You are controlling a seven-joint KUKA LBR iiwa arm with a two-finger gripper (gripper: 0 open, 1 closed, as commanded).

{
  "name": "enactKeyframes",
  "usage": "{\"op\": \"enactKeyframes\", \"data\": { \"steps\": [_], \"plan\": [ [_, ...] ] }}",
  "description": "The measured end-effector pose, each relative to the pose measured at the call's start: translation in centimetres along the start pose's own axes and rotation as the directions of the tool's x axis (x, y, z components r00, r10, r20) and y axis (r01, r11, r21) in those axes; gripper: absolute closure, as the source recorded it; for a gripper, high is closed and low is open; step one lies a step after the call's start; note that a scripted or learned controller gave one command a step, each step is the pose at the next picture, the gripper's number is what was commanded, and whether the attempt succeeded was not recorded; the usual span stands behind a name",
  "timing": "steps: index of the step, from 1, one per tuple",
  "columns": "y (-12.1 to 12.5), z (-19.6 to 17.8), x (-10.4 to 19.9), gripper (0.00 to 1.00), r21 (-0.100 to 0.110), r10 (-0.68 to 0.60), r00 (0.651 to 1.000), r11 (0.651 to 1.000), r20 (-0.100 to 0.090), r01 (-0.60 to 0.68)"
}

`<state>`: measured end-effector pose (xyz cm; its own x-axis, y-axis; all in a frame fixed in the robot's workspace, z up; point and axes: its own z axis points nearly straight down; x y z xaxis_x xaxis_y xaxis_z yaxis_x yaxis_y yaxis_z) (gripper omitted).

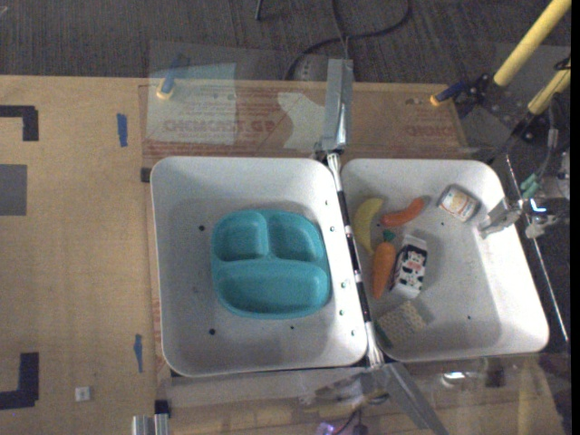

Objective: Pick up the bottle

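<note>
The bottle (410, 267) is small and white with black cow patches. It lies on its side in the middle of the right bin (471, 320), next to a carrot (383, 265). My gripper (513, 214) is low at that bin's right rim, well to the right of the bottle and a little farther back. It touches nothing that I can make out. Its metal tip points left toward a small round can (458, 202).
A yellow banana (367, 221) and an orange sausage (404, 212) lie behind the bottle. A tan waffle-like piece (404, 320) lies in front of it. The left bin (181, 333) holds a teal divided plate (269, 262). Yellow poles (535, 34) stand at the back right.
</note>
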<state>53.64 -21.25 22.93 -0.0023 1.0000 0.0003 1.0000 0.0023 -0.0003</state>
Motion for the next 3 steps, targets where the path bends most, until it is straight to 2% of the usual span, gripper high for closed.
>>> {"op": "enactKeyframes", "data": {
  "steps": [1,2,3],
  "plan": [
    [-1.4,-3.5,-0.9,0.0,-0.003,0.042,0.999,0.999,0.002,-0.042],
    [0.1,12.9,1.7,0.0,-0.001,-0.101,0.995,0.995,0.001,0.101],
    [1.5,14.1,8.7,0.0,-0.008,0.082,0.997,0.997,0.005,-0.082]
  ]
}}
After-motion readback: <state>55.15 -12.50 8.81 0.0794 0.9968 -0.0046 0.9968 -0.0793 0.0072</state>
